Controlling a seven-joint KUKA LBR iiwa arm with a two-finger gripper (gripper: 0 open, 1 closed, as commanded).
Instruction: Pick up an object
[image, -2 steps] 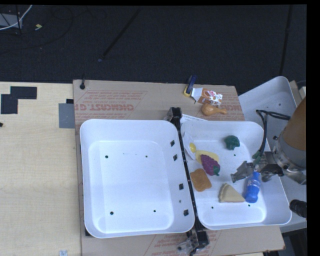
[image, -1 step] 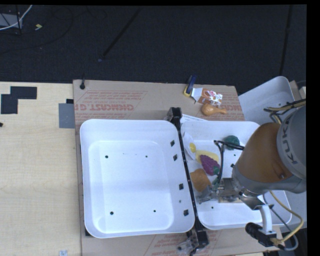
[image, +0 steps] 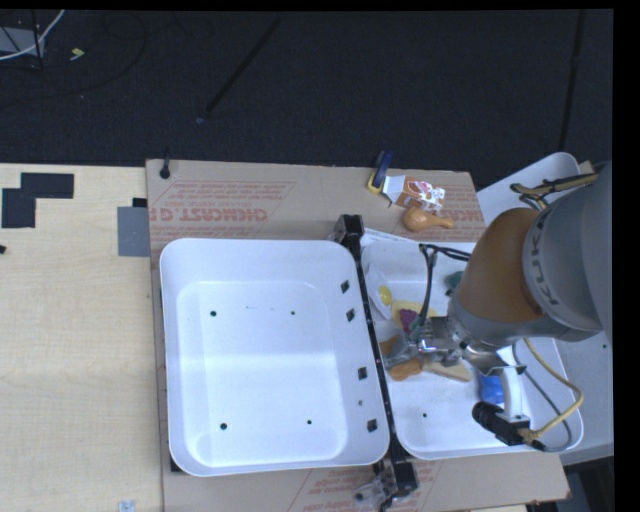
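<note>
Clutter sits packed into the right bin (image: 440, 440), and that is where the arm (image: 520, 275) goes to work, reaching in from the right with its orange band bulging over the bin's far half. Down at the business end, the gripper (image: 415, 348) is low among the objects, right by the black divider (image: 368, 330) that runs between the two bins. Are the fingers apart or together? Cannot tell from up here; the metal tip blurs into the pile.

An orange-brown piece (image: 405, 370) lies just beside the tip, touching or nearly so, with a pale tan piece (image: 450, 373) stretching away to the right under the wrist. A purple object (image: 407, 318) and a small yellow one (image: 385, 296) sit just behind. My read: the orange-brown piece is the target, simply because the tip sits closest to it, but nothing is visibly between the fingers, so no grasp to call.

The left bin (image: 180, 300) sits bare and white, likely the drop spot. A chicken-leg toy (image: 422, 218) and a red-and-white packet (image: 425, 192) lie outside on the cardboard (image: 230, 205), out of play. Crowding against the divider could spoil the pinch.
</note>
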